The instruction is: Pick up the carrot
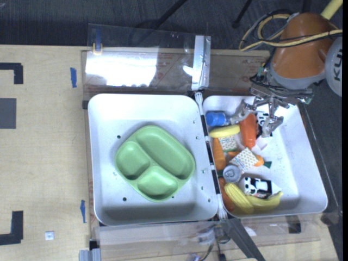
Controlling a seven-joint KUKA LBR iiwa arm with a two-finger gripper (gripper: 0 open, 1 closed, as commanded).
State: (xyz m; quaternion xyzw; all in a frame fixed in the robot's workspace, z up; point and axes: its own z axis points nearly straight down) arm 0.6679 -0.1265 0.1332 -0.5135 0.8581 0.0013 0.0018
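Camera view: we see the gripper (pixel 265 115) poised above the right bin (pixel 304 162), its jaws spread apart and gripping nothing; the carrot (pixel 248 131) lies just left of them.

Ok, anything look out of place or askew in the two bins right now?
Nothing looks spilled or damaged. The odd part is the crowding: the right white bin has its toys heaped along its left side, with the orange carrot lying among them, just below the gripper. The green divided plate sits skewed in the left bin.
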